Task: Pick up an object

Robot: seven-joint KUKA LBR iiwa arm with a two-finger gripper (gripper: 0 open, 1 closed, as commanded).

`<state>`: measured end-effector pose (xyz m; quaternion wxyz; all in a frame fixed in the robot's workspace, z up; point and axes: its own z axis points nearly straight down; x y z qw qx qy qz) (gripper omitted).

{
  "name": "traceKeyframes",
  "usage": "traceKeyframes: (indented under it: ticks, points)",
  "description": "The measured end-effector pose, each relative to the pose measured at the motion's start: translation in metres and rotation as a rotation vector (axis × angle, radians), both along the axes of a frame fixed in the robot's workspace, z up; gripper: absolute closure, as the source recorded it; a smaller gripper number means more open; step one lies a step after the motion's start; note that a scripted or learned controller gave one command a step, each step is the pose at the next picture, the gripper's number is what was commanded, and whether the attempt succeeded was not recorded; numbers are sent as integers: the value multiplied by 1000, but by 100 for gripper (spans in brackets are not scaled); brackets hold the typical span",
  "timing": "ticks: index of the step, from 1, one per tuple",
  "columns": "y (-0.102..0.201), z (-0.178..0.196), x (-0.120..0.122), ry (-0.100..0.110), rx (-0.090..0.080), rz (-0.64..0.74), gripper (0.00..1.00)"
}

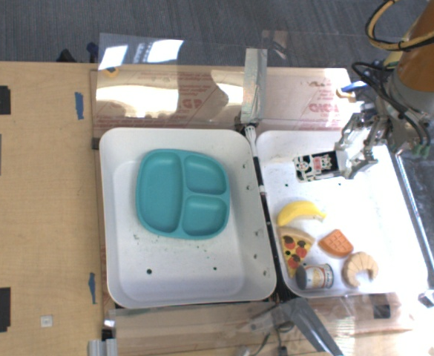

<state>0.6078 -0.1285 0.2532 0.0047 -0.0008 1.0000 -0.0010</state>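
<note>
The right bin (395, 221) holds several toy foods. A small black and white box (313, 166) lies near its back wall. A yellow banana (300, 213) lies in the middle, with a pizza slice (297, 248), an orange wedge (335, 242), a croissant (360, 268) and a small can (314, 277) toward the front. My gripper (356, 162) hangs over the bin's back part, just right of the black and white box. Its two fingers stand apart with nothing between them.
The left bin (120, 258) bears a teal divided plate (182, 193). A clear plastic wall (202, 95) rises behind both bins. Cables loop over the arm (417, 65) at the upper right. Brown board (31, 199) lies left of the bins.
</note>
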Motion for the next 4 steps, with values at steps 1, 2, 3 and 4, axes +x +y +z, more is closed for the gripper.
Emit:
traceKeyframes:
  ticks: [1, 2, 3, 4]
  points:
    - [-56, 34, -1, -2, -5, 374, 100]
    - [-95, 45, -18, -1, -1, 39, 100]
    - [-94, 75, 0, -2, -4, 389, 100]
    - [-95, 132, -17, -3, -3, 143, 100]
